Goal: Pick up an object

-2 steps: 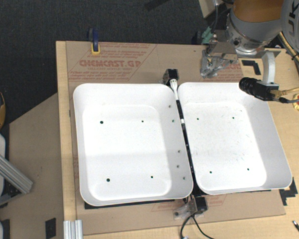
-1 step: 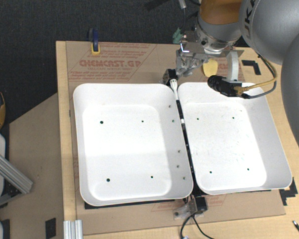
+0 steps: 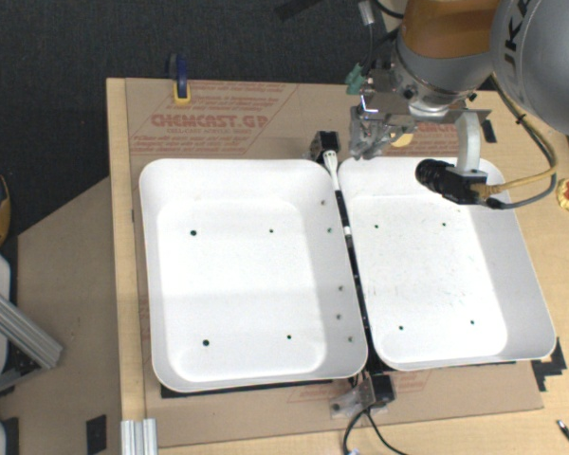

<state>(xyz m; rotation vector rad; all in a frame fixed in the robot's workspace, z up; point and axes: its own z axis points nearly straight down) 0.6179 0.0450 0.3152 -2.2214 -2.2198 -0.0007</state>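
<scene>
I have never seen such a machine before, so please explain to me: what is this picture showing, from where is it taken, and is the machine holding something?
The picture comes from one fixed camera above a bench, looking down at a slant. The big grey shape with the orange band at the top right is a robot arm. At its end is a gripper, a small two-finger hand, hanging over the far edge of the right bin. On the brown board lie two shallow white bins side by side: the left bin and the right bin. I see only small dark dots on their floors, no loose object. I cannot make out anything between the gripper's fingers, so I would not say it holds something.
</scene>
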